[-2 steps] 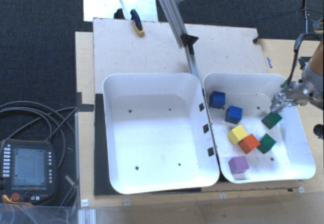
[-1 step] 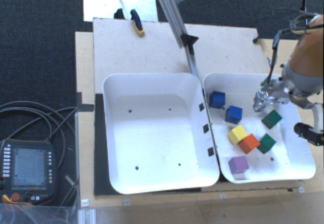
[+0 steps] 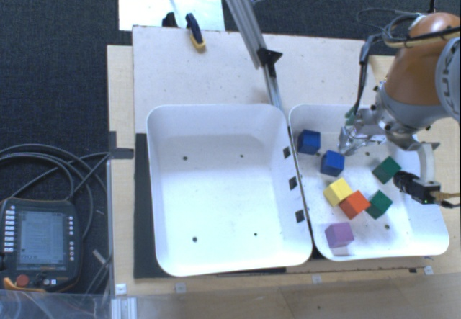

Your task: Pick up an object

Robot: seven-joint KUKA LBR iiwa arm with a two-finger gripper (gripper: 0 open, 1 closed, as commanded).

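Counter (image 3: 216, 65) bearing two white bins: left bin (image 3: 216, 188) and right bin (image 3: 425, 235). The gripper (image 3: 351, 139) hangs over the right bin, just above a blue cube (image 3: 332, 163); its finger state cannot be told. Nearby lie yellow (image 3: 337, 191), orange (image 3: 354, 204) and purple (image 3: 339, 235) cubes.

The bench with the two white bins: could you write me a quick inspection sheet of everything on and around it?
Surface: pale bench bearing a left bin and a right bin, side by side.
Job's things: in the right bin, two blue cubes, yellow cube, orange cube, two green cubes, purple cube.
Clutter: yellow-handled clamp at the bench's far edge.
Grippers: tool low over the right bin, beside the nearer blue cube; grip state unclear.
Cables: black leads looping to the handheld control pad on the left.
Surroundings: dark carpet; slanted metal pole.
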